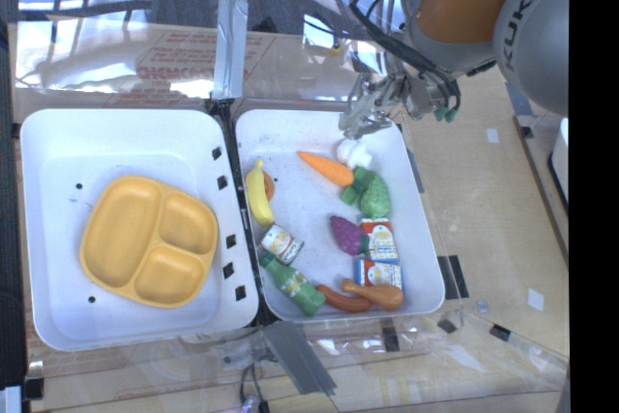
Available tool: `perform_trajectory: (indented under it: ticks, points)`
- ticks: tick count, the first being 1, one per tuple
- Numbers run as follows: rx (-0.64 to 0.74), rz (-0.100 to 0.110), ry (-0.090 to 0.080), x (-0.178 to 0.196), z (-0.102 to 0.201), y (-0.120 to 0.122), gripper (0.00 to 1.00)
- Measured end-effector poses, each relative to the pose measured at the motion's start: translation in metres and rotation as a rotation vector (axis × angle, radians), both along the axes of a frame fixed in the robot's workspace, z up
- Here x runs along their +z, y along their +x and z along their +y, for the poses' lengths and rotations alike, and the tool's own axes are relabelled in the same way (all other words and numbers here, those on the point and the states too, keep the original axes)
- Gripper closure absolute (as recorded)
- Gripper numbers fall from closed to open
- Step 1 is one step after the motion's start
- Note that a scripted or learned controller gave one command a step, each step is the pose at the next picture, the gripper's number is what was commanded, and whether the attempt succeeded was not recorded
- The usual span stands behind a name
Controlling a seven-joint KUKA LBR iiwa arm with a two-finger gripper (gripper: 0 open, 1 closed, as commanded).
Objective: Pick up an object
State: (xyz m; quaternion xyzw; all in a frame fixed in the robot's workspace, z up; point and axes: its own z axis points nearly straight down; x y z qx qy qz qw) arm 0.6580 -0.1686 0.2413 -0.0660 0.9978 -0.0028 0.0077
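My gripper [361, 119] hangs over the far edge of the right bin [418, 208], at the end of the grey arm that comes in from the upper right. Just below it, a small white toy [352, 151] lies on the bin floor; whether the gripper touches it I cannot tell. An orange carrot [326, 168] lies just left of the white toy. A green vegetable [370, 192] sits in front of it. Further in are a yellow banana [257, 193], a purple eggplant [345, 233] and two small cartons [379, 241].
A small can [280, 244], a green bottle [293, 285] and an orange-red sausage-like toy [370, 296] lie along the right bin's near side. A yellow divided plate [148, 239] lies in the left bin [58, 150]. Cables loop beside the wrist.
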Motion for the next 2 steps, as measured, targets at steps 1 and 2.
perform_trajectory:
  ticks: [1,2]
  points:
    - [0.320,0.018,0.002,-0.0467,-0.0414,-0.0008,1.00]
    - [0.319,0.016,0.002,-0.0458,-0.0414,-0.0004,0.00]
